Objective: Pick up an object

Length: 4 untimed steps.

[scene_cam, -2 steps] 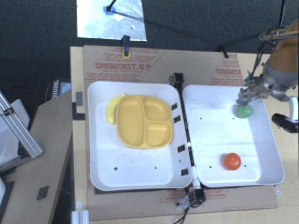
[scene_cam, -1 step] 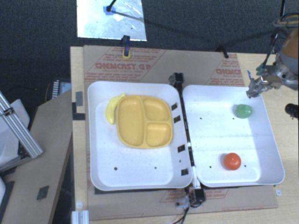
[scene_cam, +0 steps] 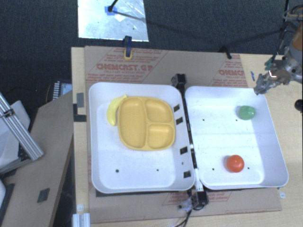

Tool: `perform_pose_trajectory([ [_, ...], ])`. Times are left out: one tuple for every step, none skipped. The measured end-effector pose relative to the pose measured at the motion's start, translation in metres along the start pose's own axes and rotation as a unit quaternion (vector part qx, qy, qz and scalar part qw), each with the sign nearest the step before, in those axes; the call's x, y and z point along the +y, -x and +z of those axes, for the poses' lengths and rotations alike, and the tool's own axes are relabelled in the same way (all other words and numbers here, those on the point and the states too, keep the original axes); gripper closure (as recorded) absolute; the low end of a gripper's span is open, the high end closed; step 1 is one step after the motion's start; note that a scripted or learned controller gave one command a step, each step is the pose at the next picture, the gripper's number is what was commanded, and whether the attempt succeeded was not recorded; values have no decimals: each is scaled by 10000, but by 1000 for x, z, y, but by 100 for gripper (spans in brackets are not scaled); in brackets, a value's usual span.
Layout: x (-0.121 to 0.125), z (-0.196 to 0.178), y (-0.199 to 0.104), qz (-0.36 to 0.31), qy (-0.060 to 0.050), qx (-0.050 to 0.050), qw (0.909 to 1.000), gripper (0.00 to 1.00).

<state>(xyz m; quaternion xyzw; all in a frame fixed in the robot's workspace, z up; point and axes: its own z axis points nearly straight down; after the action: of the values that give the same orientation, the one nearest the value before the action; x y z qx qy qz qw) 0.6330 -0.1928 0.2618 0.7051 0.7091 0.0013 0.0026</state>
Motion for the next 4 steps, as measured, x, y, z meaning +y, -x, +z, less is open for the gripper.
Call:
perform_pose_trajectory([
  [0, 8, -45, -16, -19, 13, 10000, 100],
  [-6, 4, -93, -19, -17, 16, 10000, 100],
  [-11, 0, -149, -22, -20, 20, 10000, 100],
  [-22, 19, -198, -21, -30, 21, 10000, 100],
])
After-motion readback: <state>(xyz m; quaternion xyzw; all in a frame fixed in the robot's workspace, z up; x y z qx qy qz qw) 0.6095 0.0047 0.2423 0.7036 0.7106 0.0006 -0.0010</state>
